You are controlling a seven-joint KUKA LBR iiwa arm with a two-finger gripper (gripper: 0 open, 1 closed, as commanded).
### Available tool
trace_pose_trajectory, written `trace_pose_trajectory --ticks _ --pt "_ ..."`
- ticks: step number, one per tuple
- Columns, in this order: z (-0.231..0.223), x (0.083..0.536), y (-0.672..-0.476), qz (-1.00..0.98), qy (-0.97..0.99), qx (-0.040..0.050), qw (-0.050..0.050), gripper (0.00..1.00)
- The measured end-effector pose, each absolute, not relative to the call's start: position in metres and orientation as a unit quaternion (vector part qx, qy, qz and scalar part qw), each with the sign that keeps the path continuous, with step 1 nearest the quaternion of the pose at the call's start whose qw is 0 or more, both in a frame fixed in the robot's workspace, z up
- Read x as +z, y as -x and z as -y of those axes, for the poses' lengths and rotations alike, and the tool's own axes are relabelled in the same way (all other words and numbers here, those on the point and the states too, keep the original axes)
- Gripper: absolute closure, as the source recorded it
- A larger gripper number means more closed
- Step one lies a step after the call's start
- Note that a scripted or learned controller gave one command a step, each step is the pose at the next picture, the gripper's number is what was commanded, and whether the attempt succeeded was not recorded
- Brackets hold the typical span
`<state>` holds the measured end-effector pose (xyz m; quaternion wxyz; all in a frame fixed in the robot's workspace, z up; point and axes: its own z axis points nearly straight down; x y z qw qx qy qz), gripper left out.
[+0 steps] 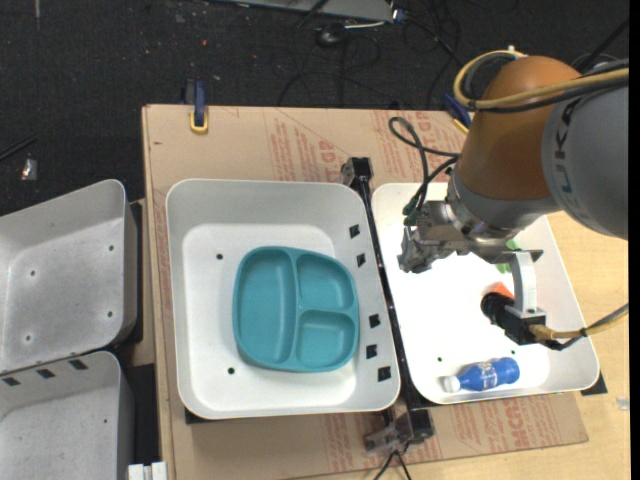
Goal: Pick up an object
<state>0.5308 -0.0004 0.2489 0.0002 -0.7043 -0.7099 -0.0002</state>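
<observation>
Right of the teal tray [296, 309], across the black-marked wall between the two bins, my pincer [413, 256] hangs over the upper left part of the neighbouring white bin [440, 318], pointing down at bare white floor. Whether my pincer is open or closed I cannot tell from this slant; it is a dark cluster under my wrist. The teal tray lies flat in the middle of its own white bin [200, 218], its three compartments facing up. The nearest thing I could pick, a blue bottle [484, 375] with a white cap, lies on its side to the right of the tray and lower in the view, against the near wall of the neighbouring bin, well apart from my pincer. Farther right of the tray, a small orange thing [497, 290] lies in that same bin, partly hidden, so I cannot tell what it is. My grey arm [590, 158] with its orange band crosses above it. Both bins sit on a brown bench board [280, 133], and up and left of the tray a blue clamp [198, 105] grips the board's far edge.
</observation>
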Motion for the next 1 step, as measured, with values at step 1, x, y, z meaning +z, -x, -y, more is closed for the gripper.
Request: trace_pose_trajectory --ticks 1 --pt "-0.0607 0.2491 -0.5367 0.710 0.704 -0.0007 0.000 1.00"
